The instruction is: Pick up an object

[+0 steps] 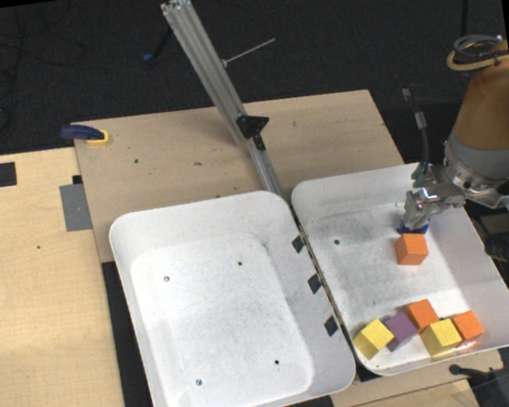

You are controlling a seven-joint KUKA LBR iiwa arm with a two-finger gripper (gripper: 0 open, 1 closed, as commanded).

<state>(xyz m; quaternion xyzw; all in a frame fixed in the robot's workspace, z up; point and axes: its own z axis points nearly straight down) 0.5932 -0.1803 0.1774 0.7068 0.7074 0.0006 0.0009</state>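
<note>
Over the right shallow white plastic bin (pixel 496 299), the grey arm's tool (pixel 416 224) points down, its grip state unclear, just above an orange cube (pixel 412 249).

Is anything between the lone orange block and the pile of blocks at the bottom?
No. The camera view shows bare white bin floor between the lone orange block and the pile of blocks.
</note>
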